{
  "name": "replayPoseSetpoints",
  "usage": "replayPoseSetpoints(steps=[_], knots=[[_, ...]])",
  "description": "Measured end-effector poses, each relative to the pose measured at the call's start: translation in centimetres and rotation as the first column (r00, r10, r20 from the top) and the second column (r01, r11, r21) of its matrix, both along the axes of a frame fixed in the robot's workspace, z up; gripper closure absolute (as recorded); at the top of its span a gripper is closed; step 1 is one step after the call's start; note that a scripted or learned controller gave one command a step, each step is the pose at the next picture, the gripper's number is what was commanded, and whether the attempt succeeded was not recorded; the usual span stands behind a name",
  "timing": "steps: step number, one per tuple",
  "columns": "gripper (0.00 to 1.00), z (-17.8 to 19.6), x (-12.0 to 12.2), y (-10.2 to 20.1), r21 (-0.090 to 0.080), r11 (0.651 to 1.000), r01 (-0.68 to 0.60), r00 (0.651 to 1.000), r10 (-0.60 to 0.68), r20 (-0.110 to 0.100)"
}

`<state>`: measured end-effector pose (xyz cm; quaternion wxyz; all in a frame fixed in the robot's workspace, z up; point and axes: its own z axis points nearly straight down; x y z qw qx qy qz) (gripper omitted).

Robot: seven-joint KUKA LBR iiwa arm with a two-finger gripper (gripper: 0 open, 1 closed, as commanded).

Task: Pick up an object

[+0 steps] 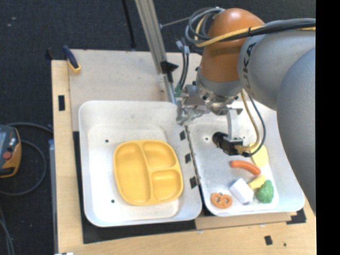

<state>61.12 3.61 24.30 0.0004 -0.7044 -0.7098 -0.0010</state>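
Pincer (187, 112), whether released or clenched cannot be told, is hovering at upper centre over the right bin's (210, 166) corner, while the carrot (245, 167), lying lower right, is likely handling light, stiff and smooth, best gripped across its middle.

The grey arm (287, 62) covered the right bin's (210, 158) upper end and ran off the frame's right side. At the left edge an orange-and-black device (9, 152) was cut off. A small yellow piece (257, 183) sat partly hidden behind the white block (241, 190), lower right.
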Motion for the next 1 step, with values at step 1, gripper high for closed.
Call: replayPoseSetpoints(steps=[1], knots=[[1.0,-1.05,-2.25,4.88,-0.001,1.0,0.001,1.0,-0.001,-0.002]])
